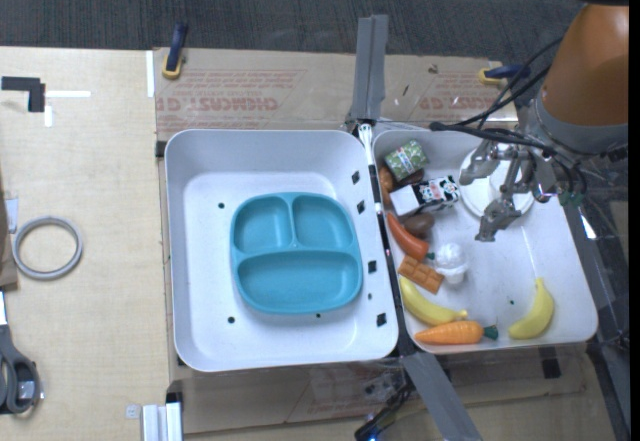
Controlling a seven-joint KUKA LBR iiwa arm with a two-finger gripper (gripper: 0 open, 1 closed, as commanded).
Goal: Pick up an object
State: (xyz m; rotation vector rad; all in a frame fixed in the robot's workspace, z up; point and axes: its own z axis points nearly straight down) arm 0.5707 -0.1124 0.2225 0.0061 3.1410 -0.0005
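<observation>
Below, two shallow white bins are seen side by side on a pale wooden counter (80, 349). The left bin (190, 259) is occupied by a teal divided plate (296, 254), lying flat near its middle. The right bin (560, 299) is crowded along its left wall: a green packet (406, 159) at the far end, then a black-and-white box (428, 194), an orange-red piece (408, 235), a small white item (447, 256) and a brown waffle-like block (421, 275). Along the near wall a banana (428, 304), a carrot (452, 333) and a second banana (533, 312) are laid. The arm is extended from the right, its hand (505, 191) poised over the far middle of the right bin, just right of the black-and-white box. Its fingers (493, 222) are seen spread apart with nothing between them. A grey tape ring (43, 247) is lying on the counter at far left.
</observation>
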